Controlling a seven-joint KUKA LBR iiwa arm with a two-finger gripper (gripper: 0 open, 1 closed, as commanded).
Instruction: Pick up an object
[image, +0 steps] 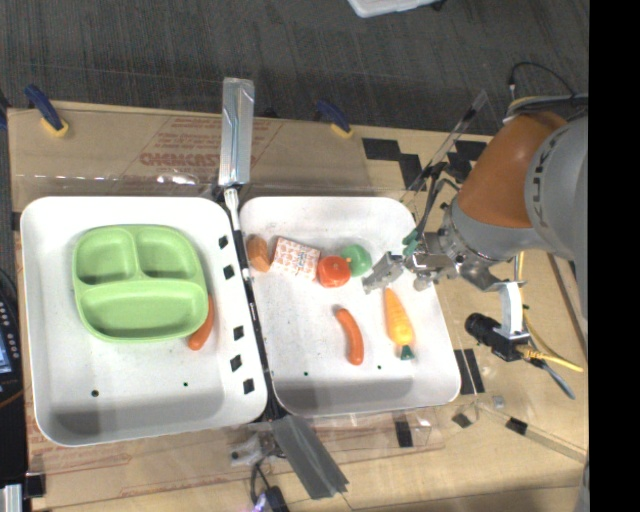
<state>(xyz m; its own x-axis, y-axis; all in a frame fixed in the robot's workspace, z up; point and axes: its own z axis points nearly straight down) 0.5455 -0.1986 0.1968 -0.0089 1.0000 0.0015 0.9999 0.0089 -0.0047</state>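
On my monitor, the arm (545, 190) shows a rounded grey casing with a broad orange band just behind the wrist. Ahead of it sits the metallic silver gripper (390, 272), thin dark cables looping above its bracketed mount.

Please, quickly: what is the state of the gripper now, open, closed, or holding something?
Gripper: cannot be told; it hangs over the right bin, above the yellow carrot.
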